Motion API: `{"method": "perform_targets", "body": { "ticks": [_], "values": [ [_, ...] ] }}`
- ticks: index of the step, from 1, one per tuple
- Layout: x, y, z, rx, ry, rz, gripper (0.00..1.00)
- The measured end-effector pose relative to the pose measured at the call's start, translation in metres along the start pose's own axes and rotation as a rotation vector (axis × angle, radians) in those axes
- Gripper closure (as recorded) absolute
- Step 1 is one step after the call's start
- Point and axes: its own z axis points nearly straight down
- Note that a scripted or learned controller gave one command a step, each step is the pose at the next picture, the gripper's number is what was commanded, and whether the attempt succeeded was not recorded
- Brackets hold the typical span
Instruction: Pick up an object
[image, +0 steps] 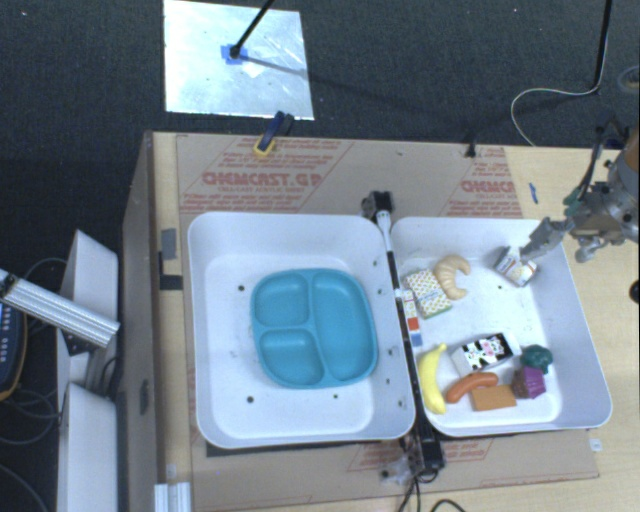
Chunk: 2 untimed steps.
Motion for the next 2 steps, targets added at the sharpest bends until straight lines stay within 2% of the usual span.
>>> {"method": "perform_targets", "body": {
  "ticks": [1, 2],
  "values": [
    [0.065, 0.029, 0.115, 0.003, 0.002, -0.001, 0.00],
    [0.072, 0.045, 0.178, -0.004, 0.001, -0.001, 0.00]
  ]
}}
